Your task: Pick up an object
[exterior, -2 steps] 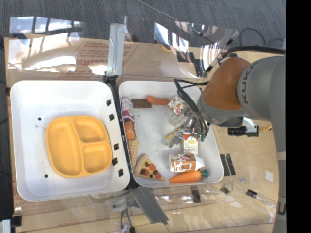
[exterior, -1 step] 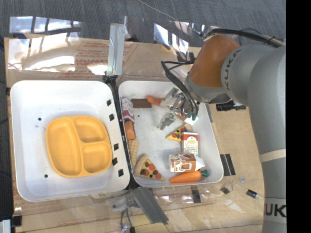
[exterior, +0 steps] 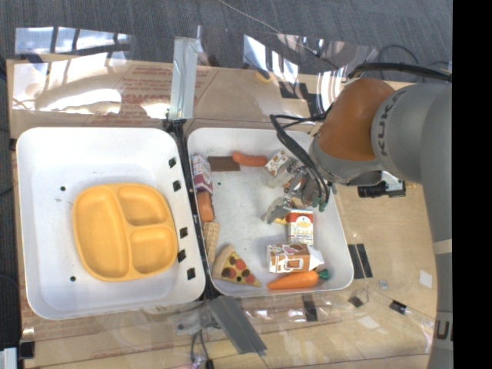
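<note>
My gripper (exterior: pixel 286 198) hangs low over the middle of the right bin (exterior: pixel 254 141), below the orange wrist band (exterior: pixel 355 121). It sits just above and left of a small orange juice carton (exterior: pixel 300 226), with a small snack carton (exterior: pixel 277 162) beside it at the upper left. I see nothing clearly held in it. Other toy foods lie in this bin: a sausage (exterior: pixel 249 160), a brown bar (exterior: pixel 223 164), a wrapped packet (exterior: pixel 201 174), a hot dog (exterior: pixel 205 206), a cone (exterior: pixel 211 238), a pizza slice (exterior: pixel 234 268), a brown milk carton (exterior: pixel 290 258) and a carrot (exterior: pixel 294 281).
The left bin (exterior: pixel 46 152) holds a yellow divided plate (exterior: pixel 123 231). A black divider with clips (exterior: pixel 184 206) runs between the two bins. The grey arm (exterior: pixel 415 129) and its black cables (exterior: pixel 296 141) cover the right bin's upper right corner.
</note>
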`<state>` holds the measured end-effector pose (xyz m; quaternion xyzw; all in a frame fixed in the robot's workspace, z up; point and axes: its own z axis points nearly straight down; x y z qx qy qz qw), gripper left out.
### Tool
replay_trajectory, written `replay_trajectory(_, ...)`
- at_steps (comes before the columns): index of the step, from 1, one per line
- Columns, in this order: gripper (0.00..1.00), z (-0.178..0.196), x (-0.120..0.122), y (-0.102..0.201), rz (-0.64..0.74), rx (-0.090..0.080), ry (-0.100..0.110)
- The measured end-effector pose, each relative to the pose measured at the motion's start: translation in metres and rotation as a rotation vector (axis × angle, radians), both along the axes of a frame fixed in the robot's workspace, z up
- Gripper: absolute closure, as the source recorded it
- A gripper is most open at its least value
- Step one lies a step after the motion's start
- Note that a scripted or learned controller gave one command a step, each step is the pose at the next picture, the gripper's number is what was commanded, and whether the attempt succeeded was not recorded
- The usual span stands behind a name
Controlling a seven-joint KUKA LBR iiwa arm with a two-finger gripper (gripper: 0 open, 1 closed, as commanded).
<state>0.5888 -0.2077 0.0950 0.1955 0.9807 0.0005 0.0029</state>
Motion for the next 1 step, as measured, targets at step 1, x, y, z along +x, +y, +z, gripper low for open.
replay_trajectory(1, 0.00, -0.0006, -0.0364, 0.0007, -0.027, 0.000, 0.000)
